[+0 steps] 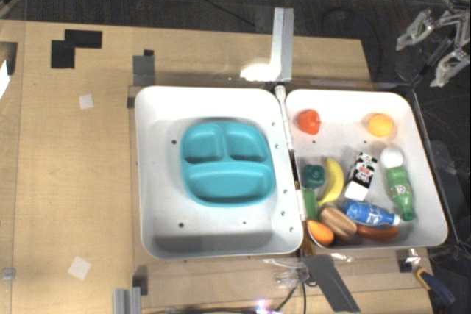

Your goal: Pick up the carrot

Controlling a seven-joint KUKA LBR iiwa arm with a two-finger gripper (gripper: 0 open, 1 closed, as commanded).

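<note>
Down in the near left corner of the right bin (412, 121) sits the carrot (320, 232), an orange stub wedged right against the bin wall, touching what looks like a hot dog bun (340, 220) and just below a green thing (310, 202) and the banana (333, 180). Up at the top right, well off the worktop (66, 180) and nowhere near the bins, is the hand (441, 40), and it's too small and cluttered there to tell how it's set, so I can't say. My worry is that corner: it's so crowded that a descent could clip the wall or the bun, or grab the bun along with the carrot or instead of it. Also there's an orange fruit (380, 125) and a tomato (308, 121) further back, similar colours, so a wrong pick seems possible. Teal tray (224, 162) in the left bin (158, 180) isn't involved.
</note>
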